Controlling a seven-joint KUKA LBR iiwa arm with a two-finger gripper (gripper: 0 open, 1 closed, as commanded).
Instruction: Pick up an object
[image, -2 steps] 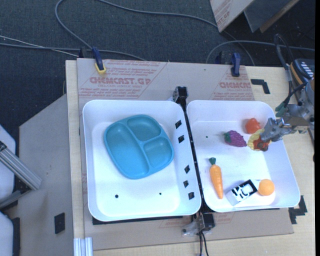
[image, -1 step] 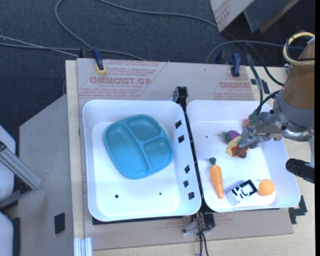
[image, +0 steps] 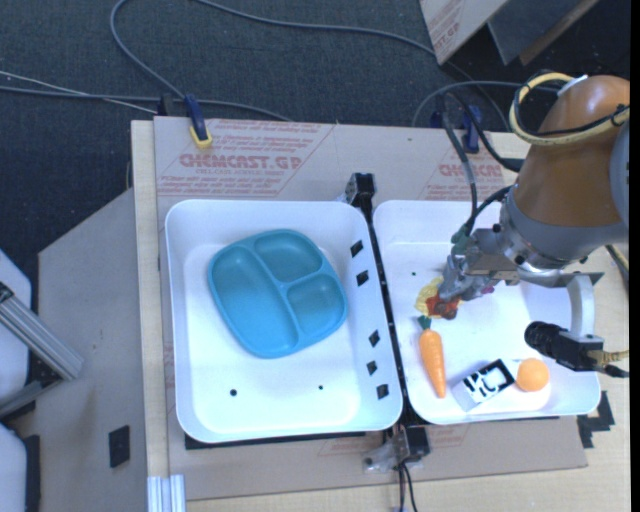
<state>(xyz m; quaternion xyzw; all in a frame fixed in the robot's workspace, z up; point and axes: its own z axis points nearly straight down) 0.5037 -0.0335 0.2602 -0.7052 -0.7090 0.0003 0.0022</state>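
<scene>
In the right bin my gripper is lowered over a small red and yellow object, which is partly hidden beneath it. Whether that object is held cannot be made out. An orange carrot with a green top lies just below it, pointing toward the front wall. A white block with black marks and an orange ball rest near the bin's front right corner.
A blue divided plate lies in the left bin. A black divider with clips separates the two bins. The arm's grey and orange body hangs over the right bin's far side, and a black fitting juts out by the ball.
</scene>
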